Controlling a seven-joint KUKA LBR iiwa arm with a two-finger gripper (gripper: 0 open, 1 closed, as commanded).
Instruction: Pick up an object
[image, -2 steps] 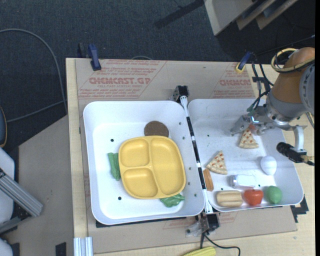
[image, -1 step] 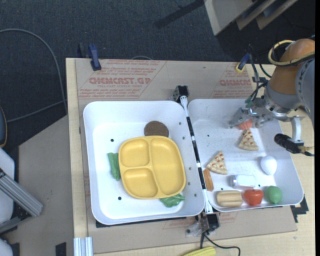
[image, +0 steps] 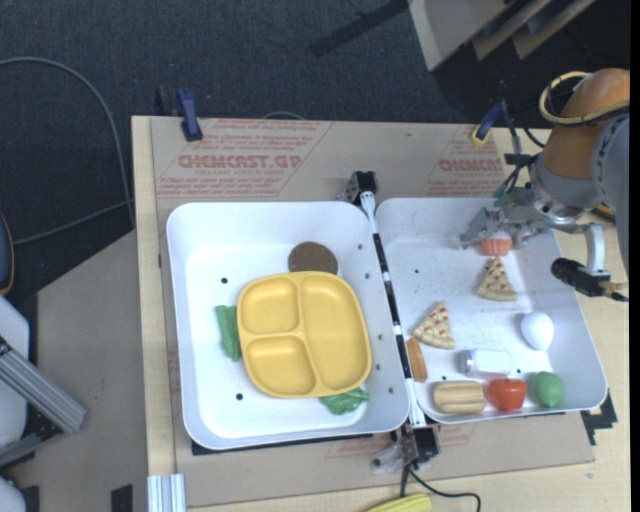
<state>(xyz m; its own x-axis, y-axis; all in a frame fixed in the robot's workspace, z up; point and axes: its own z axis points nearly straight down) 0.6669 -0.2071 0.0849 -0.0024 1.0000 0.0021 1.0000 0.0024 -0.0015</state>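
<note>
**Gripper down on a small orange piece in the right bin**

While the task names no particular object, the likeliest target is the small orange-red piece (image: 497, 243) near the far side of the right bin (image: 575, 330); the gripper (image: 493, 232) sits right over it, and whether its fingers are spread or closed on the piece I cannot tell from this angle; the step in hand looks like the grasp itself, before any lift. Just nearer lies a pizza slice (image: 496, 281); a second pizza slice (image: 434, 326) lies toward the bin's left wall; a white egg (image: 537, 329) sits to the right; along the near edge are a hot dog bun (image: 459, 396), a red tomato (image: 507, 393) and a green round fruit (image: 547, 388). The left bin (image: 190, 300) holds a yellow divided plate (image: 303, 334), lettuce leaves (image: 228, 332) and a brown patty (image: 312, 257). The next move probably calls for a firm close, then a straight rise clear of the first slice.
</note>
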